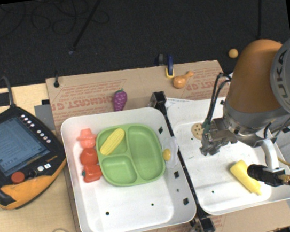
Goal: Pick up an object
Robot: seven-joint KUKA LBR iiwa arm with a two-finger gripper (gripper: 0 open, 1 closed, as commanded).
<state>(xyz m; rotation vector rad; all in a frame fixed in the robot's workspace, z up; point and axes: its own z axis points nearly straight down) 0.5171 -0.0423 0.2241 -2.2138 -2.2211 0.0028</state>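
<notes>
Two white bins sit side by side in the middle of the frame. The left bin (94, 212) holds one green divided plate (131, 155) with one yellow corn cob (111, 140) in its upper-left compartment. Left of the plate lie one pink figure (86, 138) and one red figure (90, 165), stacked in a column. One small yellow piece (167, 155) sits at the plate's right edge.

The right bin (221, 193) holds one round tan cracker (197, 130) near its upper left and one yellow banana-like piece (244, 176) at the lower right.

The gripper (210, 145) hangs over the right bin, just below and right of the cracker; whether its jaws are apart or together cannot be told.

Above the bins, on the cardboard, lie one purple grape bunch (120, 98) and one orange gourd (182, 79). One control tablet (12, 151) rests at the left edge.
</notes>
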